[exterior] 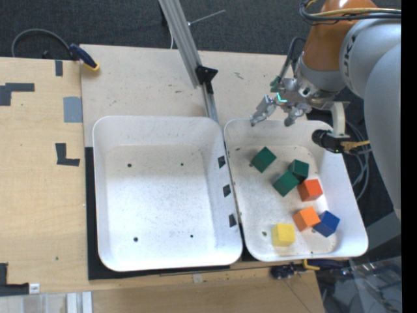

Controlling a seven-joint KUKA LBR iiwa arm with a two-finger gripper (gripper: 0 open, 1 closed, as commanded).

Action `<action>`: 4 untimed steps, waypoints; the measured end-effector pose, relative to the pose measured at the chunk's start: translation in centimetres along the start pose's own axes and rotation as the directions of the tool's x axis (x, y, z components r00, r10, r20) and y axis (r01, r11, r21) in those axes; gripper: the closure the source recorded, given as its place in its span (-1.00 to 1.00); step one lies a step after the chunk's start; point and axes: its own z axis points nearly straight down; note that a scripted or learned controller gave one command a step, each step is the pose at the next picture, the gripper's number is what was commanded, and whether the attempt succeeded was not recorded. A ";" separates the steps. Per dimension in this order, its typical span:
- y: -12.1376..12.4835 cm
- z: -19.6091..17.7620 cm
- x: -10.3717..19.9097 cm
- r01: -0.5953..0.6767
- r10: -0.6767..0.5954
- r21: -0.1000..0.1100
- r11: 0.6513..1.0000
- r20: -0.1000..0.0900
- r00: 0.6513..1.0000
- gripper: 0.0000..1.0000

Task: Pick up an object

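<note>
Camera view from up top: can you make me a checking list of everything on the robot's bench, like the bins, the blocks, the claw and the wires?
Surface: light wooden bench with grey tape marks, bearing a left bin and a right bin.
Job's things: in the right bin, three green blocks, two orange blocks, a blue block and a yellow block.
Clutter: nothing seen among the blocks.
Grippers: gripper open, raised over the right bin's far edge, nothing between its fingers.
Cables: black cable looped at the bench's far left corner; black cables on the arm.
Surroundings: slanted metal bar between the bins, dark floor behind.
</note>
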 end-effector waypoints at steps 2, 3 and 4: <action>0.6 11.0 0.3 -0.002 0.001 0.011 1.000 0.002 1.000 -1.00; 0.6 9.9 0.4 0.000 0.000 0.011 1.000 0.002 1.000 1.00; 1.2 4.8 -0.4 -0.001 0.001 -0.006 1.000 0.000 1.000 1.00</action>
